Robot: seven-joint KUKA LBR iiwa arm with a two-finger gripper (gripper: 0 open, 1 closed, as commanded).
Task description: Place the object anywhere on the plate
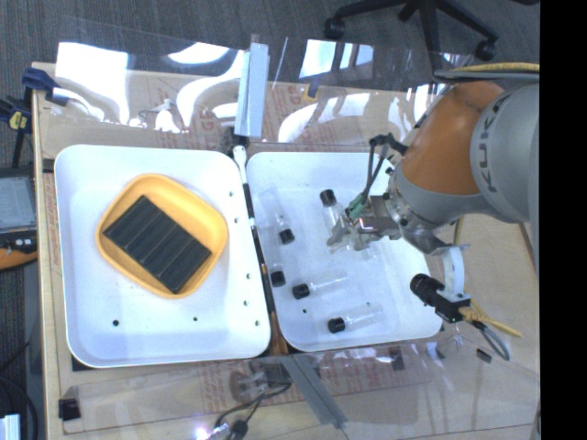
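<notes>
Bins are sitting side by side on the bench: the left bin (73, 319) is carrying a yellow plate (206, 211) with a dark ribbed insert (156, 241), tilted diagonally in the bin's upper middle. The right bin (275, 177) is holding several clear vials with black caps, scattered apart: one (327, 202) near the top centre, a small cap (287, 236) just left of it, another (277, 277) against the left wall, one vial (312, 288) lying lower middle and one (348, 321) lying near the bottom edge. The grey arm (477, 163) with its orange band is reaching in from the right, and the gripper (353, 229) is hanging over the right bin's upper middle, just right of the top vial. Something clear is possibly sitting at its tip, but glare is blurring it, so whether the gripper is clenched or released I cannot tell.
</notes>
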